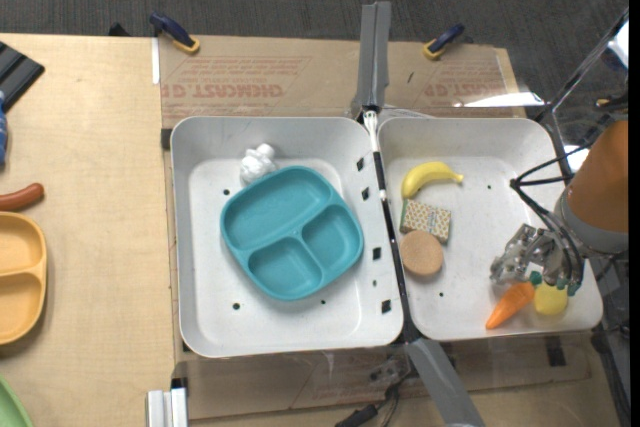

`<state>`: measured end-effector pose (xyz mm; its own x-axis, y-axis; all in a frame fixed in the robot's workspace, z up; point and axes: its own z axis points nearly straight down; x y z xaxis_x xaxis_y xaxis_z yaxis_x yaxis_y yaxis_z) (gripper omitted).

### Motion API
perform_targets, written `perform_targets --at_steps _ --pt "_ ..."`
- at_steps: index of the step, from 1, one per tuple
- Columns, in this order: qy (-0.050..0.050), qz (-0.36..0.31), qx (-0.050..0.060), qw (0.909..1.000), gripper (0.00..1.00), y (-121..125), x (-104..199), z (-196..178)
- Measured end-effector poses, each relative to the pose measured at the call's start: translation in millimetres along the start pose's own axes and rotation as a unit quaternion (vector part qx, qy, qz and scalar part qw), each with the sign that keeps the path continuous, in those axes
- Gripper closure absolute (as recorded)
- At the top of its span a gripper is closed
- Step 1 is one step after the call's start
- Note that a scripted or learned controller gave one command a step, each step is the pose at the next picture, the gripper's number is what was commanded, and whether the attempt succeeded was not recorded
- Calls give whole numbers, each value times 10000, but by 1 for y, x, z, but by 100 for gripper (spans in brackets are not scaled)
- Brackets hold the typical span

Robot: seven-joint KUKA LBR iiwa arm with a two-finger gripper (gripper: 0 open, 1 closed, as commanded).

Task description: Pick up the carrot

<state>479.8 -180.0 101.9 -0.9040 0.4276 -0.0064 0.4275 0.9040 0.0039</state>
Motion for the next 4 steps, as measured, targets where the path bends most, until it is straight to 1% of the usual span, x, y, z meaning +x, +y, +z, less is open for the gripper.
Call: perform_targets --at_steps 1,2,3,4 --pt "2 -2 1 10000 0 0 0 0" --pt "-18 13 -11 10000 100 0 -2 -10" --pt "29 276 14 9996 100 41 21 10" --pt "18 -1990 5 9800 100 68 33 -74"
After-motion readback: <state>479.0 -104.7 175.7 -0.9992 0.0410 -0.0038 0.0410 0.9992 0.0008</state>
